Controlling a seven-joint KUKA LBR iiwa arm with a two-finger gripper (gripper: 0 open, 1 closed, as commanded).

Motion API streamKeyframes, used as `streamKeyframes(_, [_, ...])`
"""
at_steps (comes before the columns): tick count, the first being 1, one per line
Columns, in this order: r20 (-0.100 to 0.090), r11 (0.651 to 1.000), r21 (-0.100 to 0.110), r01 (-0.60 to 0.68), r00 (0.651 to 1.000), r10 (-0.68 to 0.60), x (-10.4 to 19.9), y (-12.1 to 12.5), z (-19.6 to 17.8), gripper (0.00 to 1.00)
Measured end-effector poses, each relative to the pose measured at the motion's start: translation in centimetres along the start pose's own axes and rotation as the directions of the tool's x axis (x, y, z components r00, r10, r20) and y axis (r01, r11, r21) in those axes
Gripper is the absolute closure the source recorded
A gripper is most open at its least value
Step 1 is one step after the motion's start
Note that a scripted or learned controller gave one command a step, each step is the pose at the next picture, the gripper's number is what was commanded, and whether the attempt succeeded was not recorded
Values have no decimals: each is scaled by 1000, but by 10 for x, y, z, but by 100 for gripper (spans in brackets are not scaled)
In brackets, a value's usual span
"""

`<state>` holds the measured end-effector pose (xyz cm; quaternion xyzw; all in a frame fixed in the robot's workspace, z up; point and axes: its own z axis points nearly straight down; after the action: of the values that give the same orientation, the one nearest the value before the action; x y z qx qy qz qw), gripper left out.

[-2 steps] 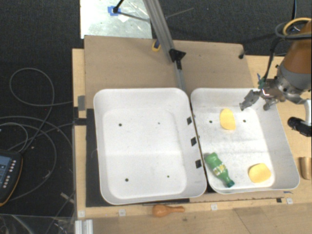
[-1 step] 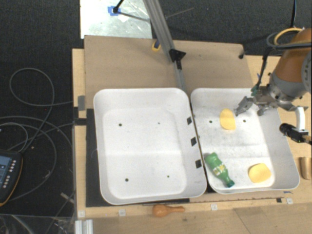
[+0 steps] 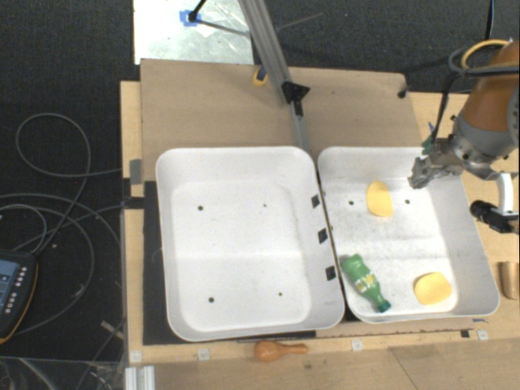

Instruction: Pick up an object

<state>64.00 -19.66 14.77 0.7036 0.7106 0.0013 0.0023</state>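
The end effector hangs over the far right part of the right bin, at the tip of the grey arm that reaches in from the right with its orange band above the wrist. Whether it is open or closed cannot be told at this size; nothing is visible in its grip. Near it, to its left on the bin floor, lies a yellow lump, apart from the end effector. Well apart, in the near right corner of the same bin, sits a second yellow piece. A green bottle lies on its side at the bin's near left, cap pointing toward the near edge. The left bin adjoins the right one. On the counter, just in front of the bins, lies a tan gourd-shaped thing.
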Motion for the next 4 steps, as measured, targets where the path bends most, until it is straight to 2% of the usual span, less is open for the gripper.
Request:
streamKeyframes(1, [2, 1000, -5, -3, 1000, 3, 1, 6, -65, 100])
streamKeyframes(2, [1, 1000, -2, -3, 1000, 3, 0, 8, -102, 100])
streamKeyframes(4, [-3, 1000, 3, 0, 1000, 0, 103, 8, -117, 100])
